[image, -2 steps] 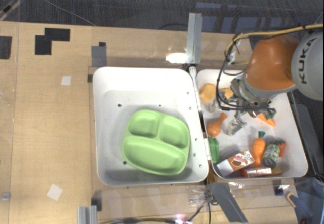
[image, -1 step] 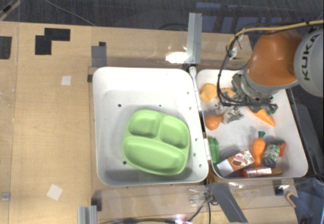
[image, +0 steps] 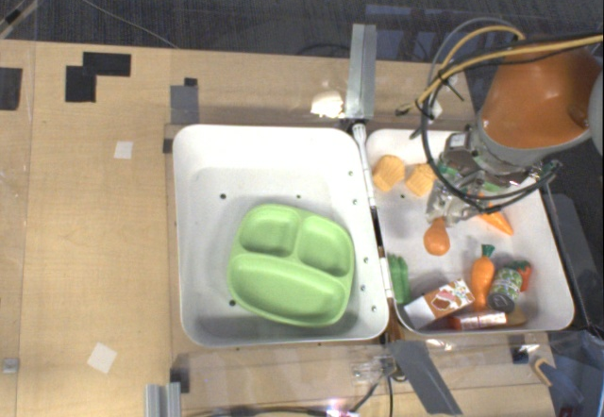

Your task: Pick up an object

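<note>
Right bin [image: 557, 307]: orange toy [image: 436, 238] just below pincer [image: 449, 208].

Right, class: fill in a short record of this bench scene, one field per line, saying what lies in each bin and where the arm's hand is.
left bin: green divided plate
right bin: two yellow pieces, orange pear-shaped toy, carrot, can, green item, small carton
hand: above right bin, beside the yellow pieces
hand's grip: cannot tell
</note>
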Controlling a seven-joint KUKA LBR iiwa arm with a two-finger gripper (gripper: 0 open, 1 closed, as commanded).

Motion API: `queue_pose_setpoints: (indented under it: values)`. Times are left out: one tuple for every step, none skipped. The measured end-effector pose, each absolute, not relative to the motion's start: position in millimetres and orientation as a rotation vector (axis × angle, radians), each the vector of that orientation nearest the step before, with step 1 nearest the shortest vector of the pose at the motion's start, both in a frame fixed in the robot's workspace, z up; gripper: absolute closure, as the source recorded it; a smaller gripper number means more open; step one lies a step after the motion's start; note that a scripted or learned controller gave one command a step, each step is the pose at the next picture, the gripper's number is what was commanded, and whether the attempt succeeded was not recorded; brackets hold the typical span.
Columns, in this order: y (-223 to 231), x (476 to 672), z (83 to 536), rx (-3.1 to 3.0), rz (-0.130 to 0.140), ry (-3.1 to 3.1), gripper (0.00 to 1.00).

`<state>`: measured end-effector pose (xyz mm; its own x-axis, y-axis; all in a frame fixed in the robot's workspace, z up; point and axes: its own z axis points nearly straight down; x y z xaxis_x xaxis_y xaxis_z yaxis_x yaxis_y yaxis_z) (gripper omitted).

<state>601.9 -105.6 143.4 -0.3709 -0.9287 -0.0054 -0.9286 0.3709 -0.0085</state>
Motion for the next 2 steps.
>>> queue_pose_setpoints:
  values:
    - [-41, 576.3, 245, -1.512, -0.01, 2.736, 1.0]
    - [-89, 651.3, 141, -1.897, 0.002, 2.498, 1.0]
